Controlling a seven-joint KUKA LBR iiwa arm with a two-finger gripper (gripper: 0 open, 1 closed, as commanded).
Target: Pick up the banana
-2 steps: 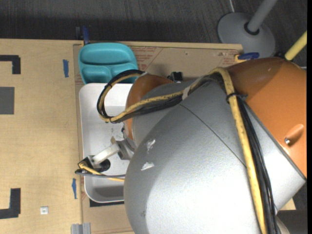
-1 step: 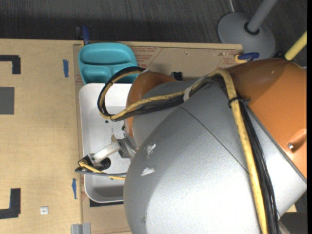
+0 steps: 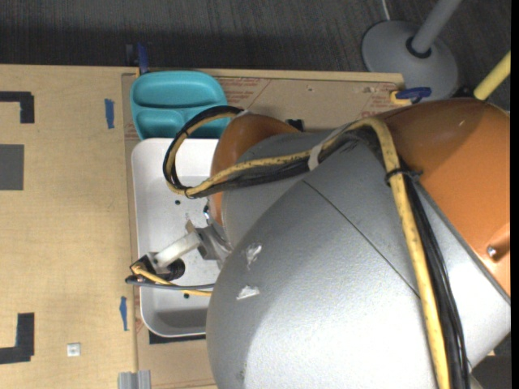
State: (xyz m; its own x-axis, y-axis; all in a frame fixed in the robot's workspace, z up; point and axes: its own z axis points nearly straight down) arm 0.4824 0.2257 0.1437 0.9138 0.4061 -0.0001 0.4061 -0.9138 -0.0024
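Note:
My grey arm (image 3: 340, 250), with its orange band (image 3: 454, 160), covers most of the bench and hides most of both bins. The gripper (image 3: 208, 235) hangs low over the left white bin (image 3: 154, 193), close to that bin's floor around its middle. Only a bit of grey metal of the gripper sticks out from under the wrist. The bare part of the bin floor that I can see, along its left side, holds no yellow fruit.
A teal plastic container (image 3: 174, 104) sits at the far end of the left bin. A brown cardboard surface (image 3: 65, 217) with black marks spreads out to the left of the bin. A grey stand base (image 3: 405, 51) is on the floor at the back right.

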